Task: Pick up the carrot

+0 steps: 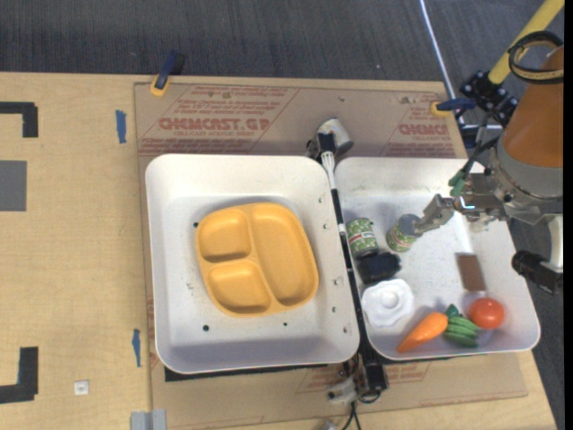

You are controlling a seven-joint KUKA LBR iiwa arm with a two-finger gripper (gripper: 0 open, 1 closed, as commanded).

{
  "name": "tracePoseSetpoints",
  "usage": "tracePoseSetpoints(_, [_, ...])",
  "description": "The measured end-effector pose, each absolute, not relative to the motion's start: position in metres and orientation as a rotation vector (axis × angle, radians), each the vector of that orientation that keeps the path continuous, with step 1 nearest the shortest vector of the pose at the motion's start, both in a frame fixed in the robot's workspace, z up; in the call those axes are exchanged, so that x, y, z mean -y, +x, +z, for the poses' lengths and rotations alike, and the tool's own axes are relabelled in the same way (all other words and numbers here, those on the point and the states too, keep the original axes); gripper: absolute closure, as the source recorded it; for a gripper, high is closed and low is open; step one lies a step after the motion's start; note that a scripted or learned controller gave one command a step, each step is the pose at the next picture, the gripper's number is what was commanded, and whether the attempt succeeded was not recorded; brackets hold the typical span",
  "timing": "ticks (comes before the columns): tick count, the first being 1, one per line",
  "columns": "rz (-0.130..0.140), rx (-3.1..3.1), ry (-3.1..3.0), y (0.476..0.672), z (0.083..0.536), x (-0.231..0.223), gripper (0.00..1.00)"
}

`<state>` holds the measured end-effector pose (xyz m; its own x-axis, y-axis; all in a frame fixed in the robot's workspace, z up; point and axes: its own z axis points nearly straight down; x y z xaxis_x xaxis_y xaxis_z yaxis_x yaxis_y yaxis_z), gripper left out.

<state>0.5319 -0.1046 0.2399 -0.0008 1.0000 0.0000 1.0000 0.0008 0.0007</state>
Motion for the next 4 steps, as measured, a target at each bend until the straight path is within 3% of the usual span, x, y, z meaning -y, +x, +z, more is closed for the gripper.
tracePoseSetpoints(1, [0.002,-2.221,2.219,0.533,0.250,0.104,1.00])
tracePoseSetpoints(2, [-0.001,-2.159,2.286,0.508,0.249,0.052,1.00])
tracePoseSetpoints(3, [-0.001,-2.109,2.332,0.479,0.215,0.009,1.00])
tracePoseSetpoints(4, [0.001,-2.376,2.055,0.479,0.217,0.081,1.00])
